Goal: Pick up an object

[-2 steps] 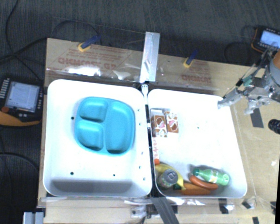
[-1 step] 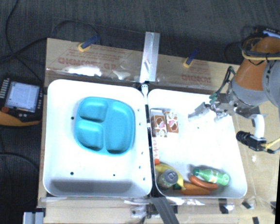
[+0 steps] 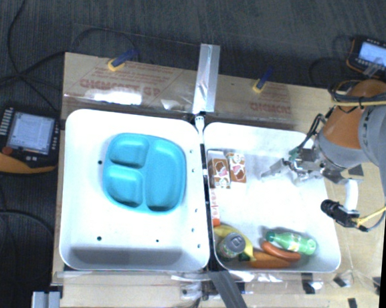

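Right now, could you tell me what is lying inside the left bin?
The left bin holds one blue tray with three compartments, lying flat near its middle. Whatever is under the tray is covered and cannot be seen.

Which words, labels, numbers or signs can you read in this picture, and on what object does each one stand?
No text reads clearly.
Clear plastic sheet on the brown board: red mirrored lettering, too blurred to read.
Two small brown-and-white printed cartons: print too small.
Green plastic bottle with a yellow label: label unreadable.
Handheld black control pendant with a lit screen: display too small.
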`<state>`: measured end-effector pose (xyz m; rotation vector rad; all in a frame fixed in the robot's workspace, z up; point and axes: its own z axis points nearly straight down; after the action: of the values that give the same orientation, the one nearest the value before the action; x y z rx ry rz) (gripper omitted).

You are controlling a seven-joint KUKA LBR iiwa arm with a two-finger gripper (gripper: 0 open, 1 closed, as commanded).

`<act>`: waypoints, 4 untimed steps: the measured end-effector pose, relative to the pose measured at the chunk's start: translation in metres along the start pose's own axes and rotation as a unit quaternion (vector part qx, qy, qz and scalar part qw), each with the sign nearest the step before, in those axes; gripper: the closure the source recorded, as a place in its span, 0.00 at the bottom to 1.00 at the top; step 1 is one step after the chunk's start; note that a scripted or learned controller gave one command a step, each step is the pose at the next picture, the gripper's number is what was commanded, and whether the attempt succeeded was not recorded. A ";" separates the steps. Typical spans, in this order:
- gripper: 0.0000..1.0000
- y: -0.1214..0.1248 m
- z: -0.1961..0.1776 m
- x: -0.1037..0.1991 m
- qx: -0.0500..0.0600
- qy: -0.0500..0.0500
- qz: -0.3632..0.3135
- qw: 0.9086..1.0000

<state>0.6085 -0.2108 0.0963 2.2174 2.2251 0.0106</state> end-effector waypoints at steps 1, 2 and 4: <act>1.00 -0.001 -0.008 0.000 0.001 -0.001 0.000 1.000; 1.00 0.011 -0.147 0.085 0.003 -0.004 0.152 0.988; 1.00 0.013 -0.219 0.102 0.003 -0.004 -0.073 0.997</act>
<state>0.6203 -0.1092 0.3162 2.0483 2.3801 -0.0053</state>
